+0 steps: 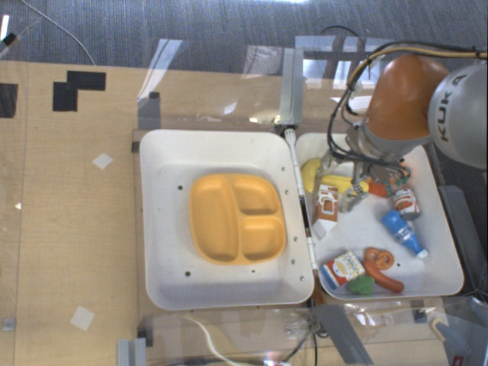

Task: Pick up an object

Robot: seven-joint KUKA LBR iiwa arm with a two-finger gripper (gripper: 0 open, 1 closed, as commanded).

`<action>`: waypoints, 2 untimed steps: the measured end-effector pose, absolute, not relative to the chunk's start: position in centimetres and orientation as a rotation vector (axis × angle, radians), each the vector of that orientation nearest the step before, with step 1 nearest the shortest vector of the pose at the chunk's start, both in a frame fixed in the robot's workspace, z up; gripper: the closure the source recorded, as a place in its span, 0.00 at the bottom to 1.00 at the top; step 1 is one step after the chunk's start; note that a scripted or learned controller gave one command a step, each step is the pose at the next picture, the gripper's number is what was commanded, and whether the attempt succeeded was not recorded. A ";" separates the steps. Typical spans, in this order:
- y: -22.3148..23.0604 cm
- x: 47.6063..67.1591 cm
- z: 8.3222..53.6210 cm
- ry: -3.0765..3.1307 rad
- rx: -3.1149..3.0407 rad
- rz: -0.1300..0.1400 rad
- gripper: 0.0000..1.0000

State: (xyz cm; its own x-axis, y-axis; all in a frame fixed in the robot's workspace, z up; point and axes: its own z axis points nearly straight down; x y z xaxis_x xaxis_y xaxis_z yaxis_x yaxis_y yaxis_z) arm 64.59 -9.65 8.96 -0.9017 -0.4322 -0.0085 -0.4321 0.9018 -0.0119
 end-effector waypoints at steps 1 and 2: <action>-9.7 63.0 8.9 3.052 -0.686 -0.006 0.00; -14.3 62.3 9.9 3.124 -0.208 -0.002 0.00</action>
State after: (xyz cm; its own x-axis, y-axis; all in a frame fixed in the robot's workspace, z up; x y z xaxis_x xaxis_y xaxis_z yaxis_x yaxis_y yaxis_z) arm 62.30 -14.32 9.90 -0.9911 -0.1328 -0.0108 -0.1327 0.9911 -0.0020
